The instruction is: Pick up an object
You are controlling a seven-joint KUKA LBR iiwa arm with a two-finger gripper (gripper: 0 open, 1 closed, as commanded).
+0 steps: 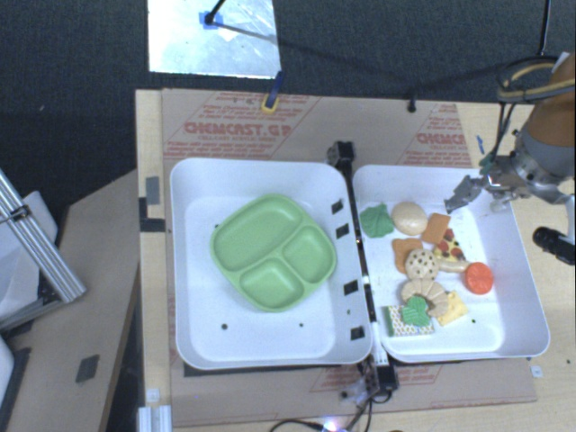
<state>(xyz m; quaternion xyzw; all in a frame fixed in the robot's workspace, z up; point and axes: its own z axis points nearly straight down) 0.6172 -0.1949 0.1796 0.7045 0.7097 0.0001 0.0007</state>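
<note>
Gripper: the gripper (470, 194) hangs over the far right part of the right bin (522, 268); its fingers look spread apart, with nothing between them (they are small here, so this is a reading, not a certainty).

Arm: the grey arm (549, 147) comes in from the right edge, its orange band just above the wrist.

Nearest things: an orange block (438, 227) lies just below and left of the fingertips, a pale egg-shaped piece (409, 216) sits beside it, and a green leafy piece (376, 220) lies against the bin's left wall.

Rest of the pile: a spotted cookie (420, 264), a red-orange tomato (479, 277), a yellow wedge (453, 309) and a small green piece (415, 310) on a patterned card crowd the middle and near part of the bin, many of them touching.

Left bin: the left bin (193, 241) holds a green divided plate (274, 252), well apart from the gripper.

Step in hand: by my judgement this is the approach, with no grasp made yet; every toy rests on the bin floor.

Next move: it calls for choosing one piece, probably the orange block or the egg-shaped piece since they are closest, centring the fingers over it, descending and closing.

Risk: the pieces lie close together, so a finger may land on a neighbour and push the target aside.
</note>
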